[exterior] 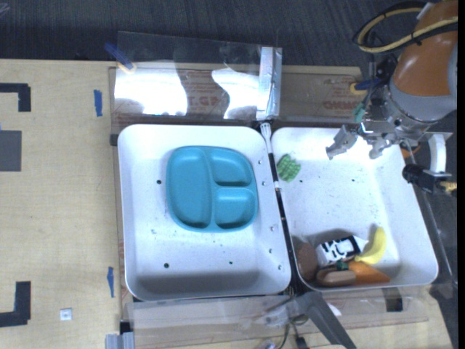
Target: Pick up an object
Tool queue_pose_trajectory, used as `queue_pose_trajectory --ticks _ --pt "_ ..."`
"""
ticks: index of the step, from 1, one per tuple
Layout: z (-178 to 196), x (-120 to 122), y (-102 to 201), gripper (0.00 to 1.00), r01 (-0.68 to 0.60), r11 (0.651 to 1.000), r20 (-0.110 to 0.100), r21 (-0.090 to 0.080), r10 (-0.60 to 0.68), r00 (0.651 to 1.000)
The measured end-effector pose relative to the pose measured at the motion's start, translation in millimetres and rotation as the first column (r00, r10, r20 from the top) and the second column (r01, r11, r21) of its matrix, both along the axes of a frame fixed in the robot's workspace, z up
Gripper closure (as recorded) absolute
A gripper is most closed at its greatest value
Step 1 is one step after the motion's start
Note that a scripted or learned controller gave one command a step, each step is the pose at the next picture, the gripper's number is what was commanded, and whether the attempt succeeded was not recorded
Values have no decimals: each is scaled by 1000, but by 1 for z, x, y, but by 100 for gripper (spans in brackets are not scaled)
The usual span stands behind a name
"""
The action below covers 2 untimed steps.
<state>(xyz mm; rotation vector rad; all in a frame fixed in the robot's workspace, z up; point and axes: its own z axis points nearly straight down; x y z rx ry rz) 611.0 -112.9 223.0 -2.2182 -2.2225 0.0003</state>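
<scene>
My gripper point(359, 144) hangs over the far right part of the right bin point(407, 195), its two fingers spread apart with nothing between them. A small green object point(288, 167) lies at the bin's far left, near the divider. In the near corner sits a cluster: a yellow banana point(375, 246), an orange carrot-like piece point(368, 272), a black and white item point(339, 248) and a brown piece point(307, 257). The gripper is well away from all of these.
The left bin point(145, 260) holds a blue divided plate point(212, 187). A clear plastic sheet point(196, 86) stands behind the bins. The arm's orange band point(427, 67) and yellow cables point(385, 27) occupy the top right.
</scene>
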Motion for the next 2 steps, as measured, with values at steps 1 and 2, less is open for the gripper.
queue_pose_trajectory --ticks 1,2 --pt "-127 -81 -3 0 227 974 -7 -1 -227 974" --pt "-125 -79 -3 0 227 974 -1 0 -227 974"
